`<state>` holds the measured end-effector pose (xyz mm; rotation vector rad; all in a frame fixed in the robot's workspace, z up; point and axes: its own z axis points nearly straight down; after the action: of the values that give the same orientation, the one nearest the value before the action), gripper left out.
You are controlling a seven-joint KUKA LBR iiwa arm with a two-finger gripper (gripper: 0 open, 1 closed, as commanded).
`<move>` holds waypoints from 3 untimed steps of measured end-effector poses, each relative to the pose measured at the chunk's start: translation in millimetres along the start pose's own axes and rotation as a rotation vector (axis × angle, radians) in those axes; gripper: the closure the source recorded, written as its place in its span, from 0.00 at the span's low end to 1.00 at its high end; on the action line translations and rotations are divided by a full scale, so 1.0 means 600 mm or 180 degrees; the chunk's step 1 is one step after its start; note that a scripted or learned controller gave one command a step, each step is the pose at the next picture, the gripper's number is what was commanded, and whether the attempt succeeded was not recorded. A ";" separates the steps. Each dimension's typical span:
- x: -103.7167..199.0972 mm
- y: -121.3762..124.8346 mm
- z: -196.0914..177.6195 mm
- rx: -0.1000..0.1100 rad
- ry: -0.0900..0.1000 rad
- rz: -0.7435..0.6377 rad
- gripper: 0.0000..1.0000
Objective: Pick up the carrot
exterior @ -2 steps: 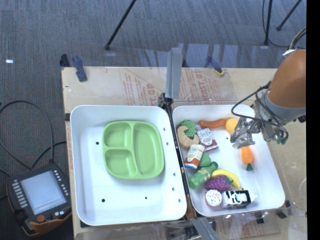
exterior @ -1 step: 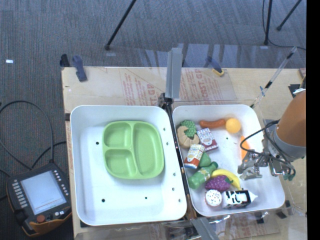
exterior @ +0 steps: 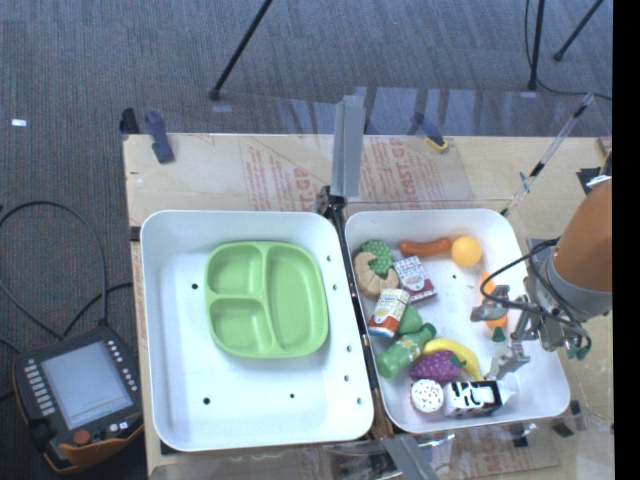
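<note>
Claw (exterior: 520, 340) hangs over the right side of the right bin (exterior: 545, 393), low above its floor, and whether its tips are apart or together cannot be told from this slanted view. Nothing shows between them, so by the look of it the pick is not yet done. The carrot (exterior: 429, 248) lies on the far side of that bin, just beside an orange ball (exterior: 466, 252) and well apart from the claw; reaching it, closing on it and lifting it all appear to be left. The wooden bench (exterior: 230, 173) stands on grey carpet. The left bin (exterior: 170, 368) holds a green divided plate (exterior: 266, 298). Toy foods crowd the right bin's left half. A teach pendant (exterior: 75, 393) rests on the floor left of the left bin.
</note>
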<state>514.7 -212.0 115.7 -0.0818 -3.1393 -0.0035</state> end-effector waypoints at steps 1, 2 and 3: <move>-0.087 0.022 0.049 -0.0001 -0.0003 -0.0158 0.00; -0.091 0.024 0.029 0.0002 -0.0021 -0.0172 1.00; -0.087 0.068 -0.169 0.0010 -0.0050 0.0119 1.00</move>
<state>569.0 -174.3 217.0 -0.1411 -3.1528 0.0021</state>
